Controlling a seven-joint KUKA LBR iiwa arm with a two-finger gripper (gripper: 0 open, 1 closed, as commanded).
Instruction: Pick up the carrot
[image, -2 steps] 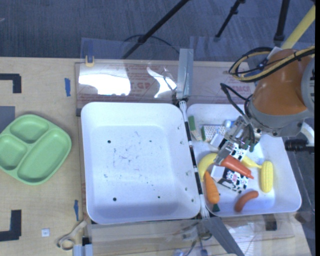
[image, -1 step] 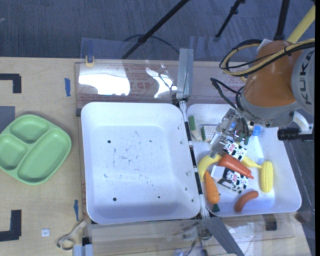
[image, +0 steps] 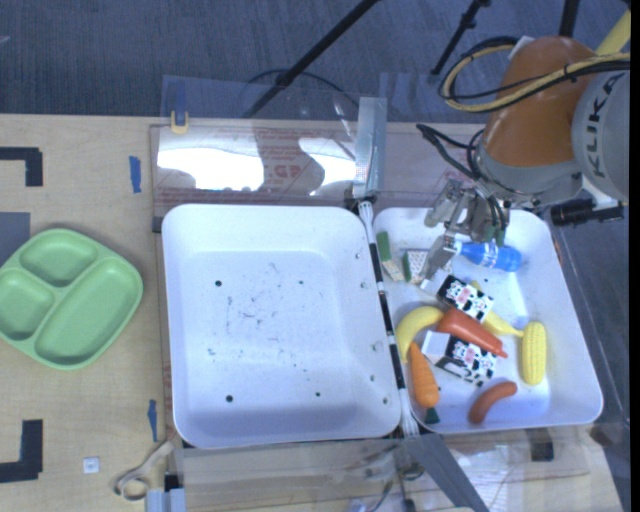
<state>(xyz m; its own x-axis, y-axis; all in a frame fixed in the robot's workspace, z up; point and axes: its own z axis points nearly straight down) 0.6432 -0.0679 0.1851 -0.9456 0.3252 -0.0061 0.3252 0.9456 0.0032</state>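
Note:
The carrot, orange with a green tip, lies along the left wall of the right bin, near its front. My gripper hangs over the back of that bin, well behind the carrot and just left of a blue bottle. It is open, with nothing between its fingers.
Around the carrot lie a yellow banana, a red-orange pepper-like piece, two cow-patterned boxes, a corn cob and a brown sausage. The left bin sits beside it. A green divided plate rests at far left.

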